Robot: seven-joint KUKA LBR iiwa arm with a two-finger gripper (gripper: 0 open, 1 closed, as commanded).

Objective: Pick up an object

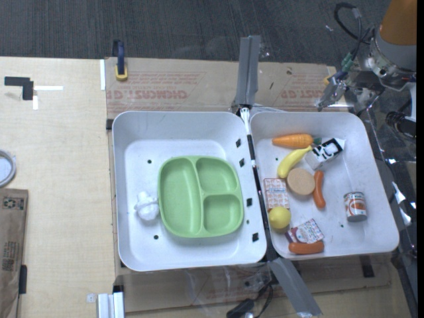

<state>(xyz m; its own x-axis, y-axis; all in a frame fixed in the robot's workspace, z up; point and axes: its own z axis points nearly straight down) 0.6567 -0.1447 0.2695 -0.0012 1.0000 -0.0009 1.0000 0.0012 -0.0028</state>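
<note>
We can't tell the jaws' state; gripper sits off the right bin's rim, and crowded carrot, banana risk a glancing miss.

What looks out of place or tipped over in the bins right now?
Nothing spilled or damaged. The small can lies on its side in the right bin, and a crumpled white wad sits beside the green tray.

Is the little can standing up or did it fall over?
Standing up, it looks like. The can in the right bin shows its round silver top above its label, tilted only by the camera's slant, apart from the other food.
</note>
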